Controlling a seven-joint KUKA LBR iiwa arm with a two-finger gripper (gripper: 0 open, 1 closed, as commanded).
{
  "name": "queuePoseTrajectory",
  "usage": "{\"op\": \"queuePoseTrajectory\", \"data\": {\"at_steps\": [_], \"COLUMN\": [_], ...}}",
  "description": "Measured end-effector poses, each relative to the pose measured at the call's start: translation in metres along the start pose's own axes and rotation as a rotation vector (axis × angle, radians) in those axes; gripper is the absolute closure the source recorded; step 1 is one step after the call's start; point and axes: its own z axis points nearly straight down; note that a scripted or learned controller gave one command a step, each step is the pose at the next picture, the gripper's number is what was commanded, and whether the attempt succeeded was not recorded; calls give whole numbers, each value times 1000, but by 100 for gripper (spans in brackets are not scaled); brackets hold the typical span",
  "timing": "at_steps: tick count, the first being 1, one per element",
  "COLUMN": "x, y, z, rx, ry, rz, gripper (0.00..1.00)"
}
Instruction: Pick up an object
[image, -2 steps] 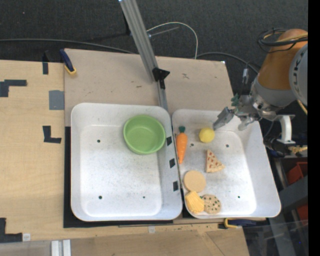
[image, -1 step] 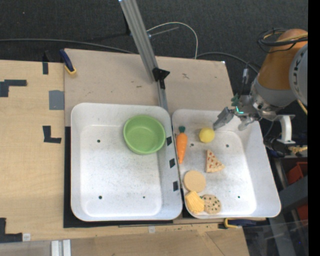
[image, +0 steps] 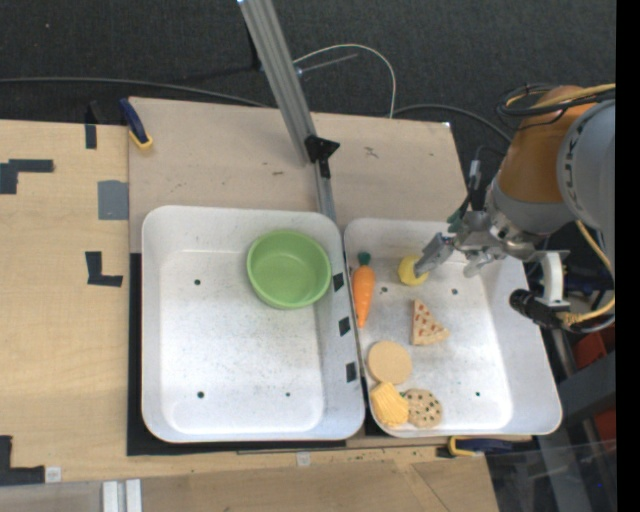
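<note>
The pincer (image: 432, 255) hangs low over the right bin (image: 500, 400), its tip just beside a small yellow piece (image: 410, 271) at the far side; its opening I cannot tell. Centre squarely over that piece before closing, clear of the carrot (image: 362, 290).

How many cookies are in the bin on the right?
2. A plain round cookie lies near the bin's left wall, below the carrot. A chocolate chip cookie lies at the bottom edge, beside the corn. None seem hidden.
</note>
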Motion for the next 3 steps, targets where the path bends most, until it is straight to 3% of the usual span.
{"op": "queuePoseTrajectory", "data": {"at_steps": [1,2,3], "x": [0,1,2], "y": [0,0,0], "z": [65,78,68], "rx": [2,-4,-3], "ry": [1,-1,-1], "rz": [0,0,-2], "gripper": [0,0,100]}}
